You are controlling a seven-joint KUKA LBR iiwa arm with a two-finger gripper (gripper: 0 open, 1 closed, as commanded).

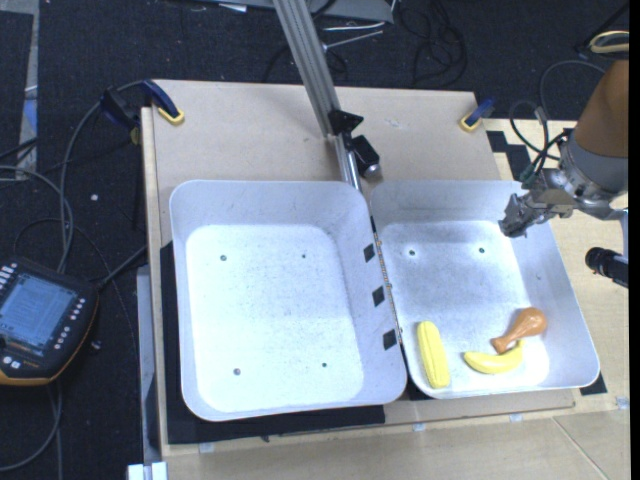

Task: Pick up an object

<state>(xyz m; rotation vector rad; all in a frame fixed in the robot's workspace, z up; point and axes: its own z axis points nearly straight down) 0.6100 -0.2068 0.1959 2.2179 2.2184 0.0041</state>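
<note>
So the whole setup sits on a flat, light tan wooden bench top [300, 128], and lying right on it are two shallow white plastic bins side by side, touching along their inner edges. The right-hand bin [455, 268] sits under the arm's two-finger gripper [516, 224], which hovers over its far right rim, while the left-hand bin [270, 288] lies well off to that gripper's left. Two yellow-tipped clamps [170, 116] [470, 121] grip the bench's back corners, both farther back than the gripper.

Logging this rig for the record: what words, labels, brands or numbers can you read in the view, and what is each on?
No text can be read.
Teach pendant screen: lit, too blurred to read.
Black tabs between the bins: no lettering visible.
</note>
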